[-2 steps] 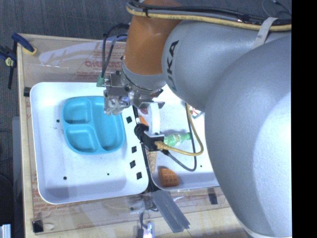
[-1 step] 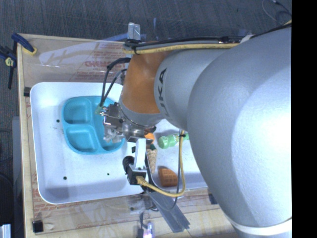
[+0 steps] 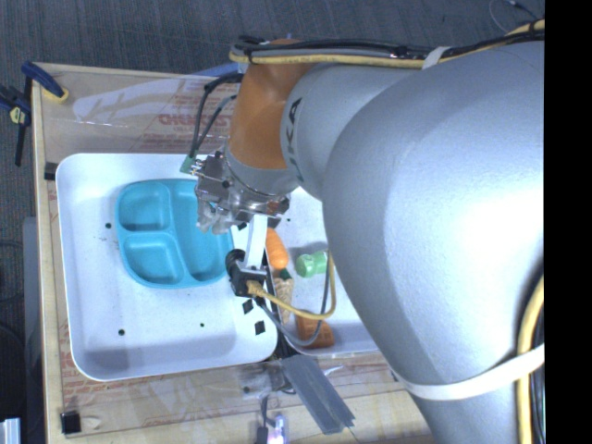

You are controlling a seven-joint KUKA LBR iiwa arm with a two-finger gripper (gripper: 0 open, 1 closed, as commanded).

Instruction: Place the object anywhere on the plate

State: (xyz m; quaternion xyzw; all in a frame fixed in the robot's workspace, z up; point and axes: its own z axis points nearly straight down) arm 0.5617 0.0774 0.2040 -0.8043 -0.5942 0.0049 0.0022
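Blue plate (image 3: pixel 148 239) in the left bin (image 3: pixel 102 322), toward its upper middle: smooth moulded plastic, rounded corners, split by low ridges into three compartments, with no item seen in the parts that show. Just off its right rim, at the edge where the two bins meet, a small orange carrot (image 3: pixel 276 251), tapered and matte, lying lengthwise up and down the view; not on the plate, not touching it. Gripper (image 3: pixel 219 216) low over the plate's right edge, just left of the carrot, a cluster of dull metal parts and thin cables; apart or together, cannot tell, and nothing seen clamped in it. Above it, the wrist with its orange band (image 3: pixel 259 118), glossy and cylindrical, pointing steeply down. Behind that, the grey arm (image 3: pixel 416 202), broad, smooth and rounded, sweeping in from the right and covering most of the right bin (image 3: pixel 303 237). Beside the carrot, further right, a short green piece (image 3: pixel 312 265), rounded and pale, in the right bin. Below the carrot, a pale speckled item and an orange-brown one, both partly hidden by cable and arm, too unclear to name. Both bins white, shallow, with soft rounded rims and a few dark specks on the left floor. Under them, a pale wooden bench (image 3: pixel 120 109) with faded red print, and a blue clamp (image 3: pixel 44 77) at its upper left corner.
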